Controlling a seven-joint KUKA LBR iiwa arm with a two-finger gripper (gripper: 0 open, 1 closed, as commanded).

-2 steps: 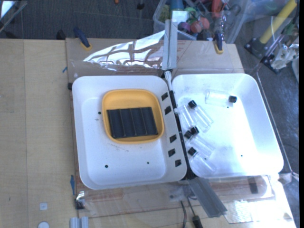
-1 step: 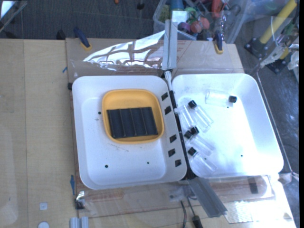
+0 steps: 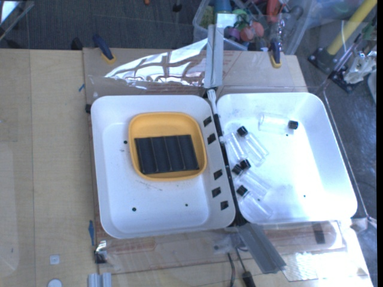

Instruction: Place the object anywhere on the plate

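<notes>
Black slab: a flat rectangular block, matte black and divided by grooves into four upright ribs; it lies flat on the plate, slightly toward the plate's near side, with its long edges running left to right.
Plate: one square dish with rounded corners, yellow-orange, smooth, with a raised rim; it sits in the far middle of the left bin.
Slab and plate: the slab lies entirely inside the rim, and yellow shows on all four sides of it.
Left bin: a shallow white tray with rounded corners; its glossy floor has a few small dark specks.
Right bin: a second white tray of the same shape, just beside the first, brightly lit and glaring near its front.
Vials: four small clear bottles with black caps, all in the right bin. Three lie close to the divider () and one lies farther back. Their clear bodies are hard to make out against the white.
Divider tabs: five small black squares in a row along the edge where the bins meet.
Bench: pale wood-grain board under both bins.
Behind the bins: a crinkled silvery sheet and a clear tub of mixed coloured items.
</notes>
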